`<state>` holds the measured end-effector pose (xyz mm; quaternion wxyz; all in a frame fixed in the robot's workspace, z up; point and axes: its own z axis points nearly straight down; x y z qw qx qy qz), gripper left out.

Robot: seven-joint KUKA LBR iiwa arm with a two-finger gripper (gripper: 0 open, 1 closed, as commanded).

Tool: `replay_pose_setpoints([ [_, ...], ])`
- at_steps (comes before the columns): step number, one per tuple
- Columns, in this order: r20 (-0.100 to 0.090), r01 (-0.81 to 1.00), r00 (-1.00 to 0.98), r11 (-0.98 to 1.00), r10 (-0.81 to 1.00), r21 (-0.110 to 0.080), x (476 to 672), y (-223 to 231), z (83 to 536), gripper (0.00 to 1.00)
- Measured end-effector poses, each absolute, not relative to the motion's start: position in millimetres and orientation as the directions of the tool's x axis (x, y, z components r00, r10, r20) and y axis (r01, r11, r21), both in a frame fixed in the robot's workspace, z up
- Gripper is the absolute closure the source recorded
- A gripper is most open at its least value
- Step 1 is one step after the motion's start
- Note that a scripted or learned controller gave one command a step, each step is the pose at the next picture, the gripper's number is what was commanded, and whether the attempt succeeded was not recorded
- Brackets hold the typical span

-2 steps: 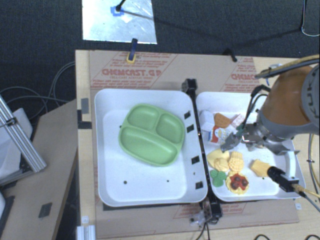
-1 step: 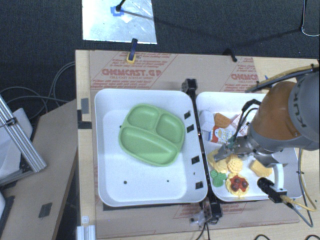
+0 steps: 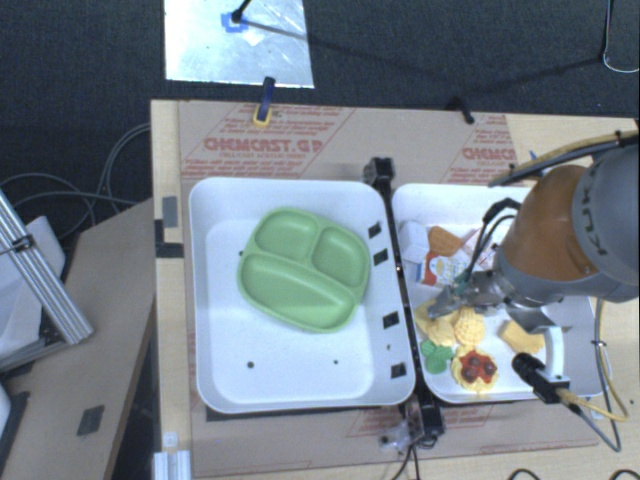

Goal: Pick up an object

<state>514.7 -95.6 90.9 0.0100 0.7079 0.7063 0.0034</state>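
**Reaching into the toy pile**

The gripper (image 3: pixel 462 298) is down in the right bin (image 3: pixel 440 193), amid toy food (image 3: pixel 462 323) (right of the green tray (image 3: pixel 303 268)). I can't tell its grip; next, a clean lift.

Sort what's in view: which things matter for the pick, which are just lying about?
In play: gripper; right bin; its toy food: yellow waffle piece, green piece, red-topped piece, yellow wedge.

Lying about: left bin; green divided plate; foil sheet.
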Motion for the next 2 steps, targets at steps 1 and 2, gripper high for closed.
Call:
replay_pose_setpoints([
  [1,-0.012,1.000,0.003,-0.002,1.000,0.029,517.4,-97,103,1.00],
  [2,0.000,1.000,-0.005,0.005,1.000,0.005,519.6,-90,149,1.00],
])
